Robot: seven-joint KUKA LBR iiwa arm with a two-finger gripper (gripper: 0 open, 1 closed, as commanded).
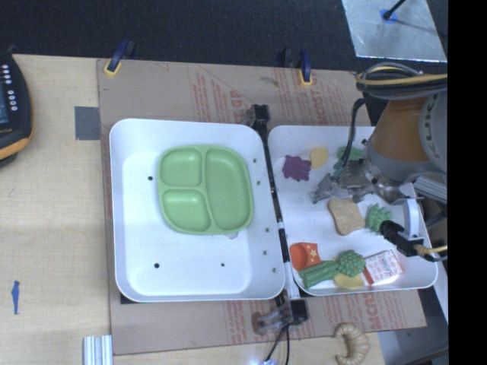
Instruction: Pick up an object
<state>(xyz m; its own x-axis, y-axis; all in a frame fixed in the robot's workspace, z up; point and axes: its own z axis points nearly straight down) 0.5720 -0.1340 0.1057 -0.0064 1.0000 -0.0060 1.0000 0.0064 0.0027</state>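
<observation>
Wooden counter [53, 226], two white bins. Pincer [329, 191] low in right bin [319, 135], beside bread slice [346, 216]; grip state unclear. Green plate [205, 188] in left bin [137, 272].

bench [53, 204] | cardboard sheet [190, 90] under two white bins [122, 204] | black-orange pendant [11, 105] at left edge

Even, bright overhead light. I see glare whitening the left bin [129, 204]; soft shadow along its upper wall. Overall slightly soft focus; small items in right bin [297, 139] smeary.
</observation>
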